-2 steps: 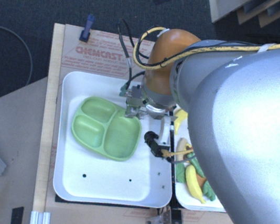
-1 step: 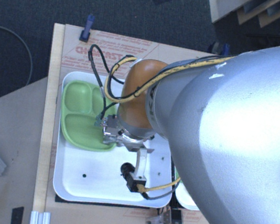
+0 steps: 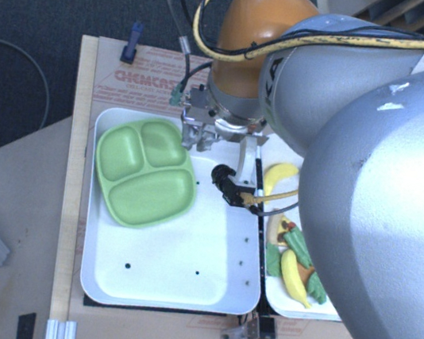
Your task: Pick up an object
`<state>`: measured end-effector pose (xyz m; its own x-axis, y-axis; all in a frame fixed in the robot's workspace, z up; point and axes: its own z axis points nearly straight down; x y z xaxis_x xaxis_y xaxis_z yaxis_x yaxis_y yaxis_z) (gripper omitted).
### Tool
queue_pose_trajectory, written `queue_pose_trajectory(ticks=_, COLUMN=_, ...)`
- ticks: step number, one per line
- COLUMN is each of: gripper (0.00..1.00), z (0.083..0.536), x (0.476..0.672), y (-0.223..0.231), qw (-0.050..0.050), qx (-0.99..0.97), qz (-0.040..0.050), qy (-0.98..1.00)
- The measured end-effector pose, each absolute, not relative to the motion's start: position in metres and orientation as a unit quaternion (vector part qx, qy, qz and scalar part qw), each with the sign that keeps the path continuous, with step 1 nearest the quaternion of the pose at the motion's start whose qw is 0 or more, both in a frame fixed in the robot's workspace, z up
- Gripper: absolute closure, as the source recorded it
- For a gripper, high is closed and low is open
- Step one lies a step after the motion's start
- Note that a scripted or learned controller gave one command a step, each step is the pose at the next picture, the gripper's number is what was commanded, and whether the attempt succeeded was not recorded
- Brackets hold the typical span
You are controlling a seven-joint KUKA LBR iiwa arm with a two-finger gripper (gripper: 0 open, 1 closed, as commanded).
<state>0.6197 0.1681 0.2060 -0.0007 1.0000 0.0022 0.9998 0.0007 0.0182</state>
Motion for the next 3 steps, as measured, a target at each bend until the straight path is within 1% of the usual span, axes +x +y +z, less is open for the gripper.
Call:
queue_pose_trajectory(ticks=1, gripper=1.00, z=0.257, x=0.513, y=0.194, qw=-0.003, qx=0.705, qz=-0.0017, qy=0.709)
queue_pose_trajectory(ticks=2, gripper=1.00, z=0.405, x=0.566, y=0.226, qw=0.005, qx=0.705, qz=0.0098, qy=0.709)
queue_pose_trajectory(ticks=3, gripper=1.00, z=0.236, x=0.501, y=0.224, qw=-0.005, qx=0.707, qz=-0.0089, qy=0.707)
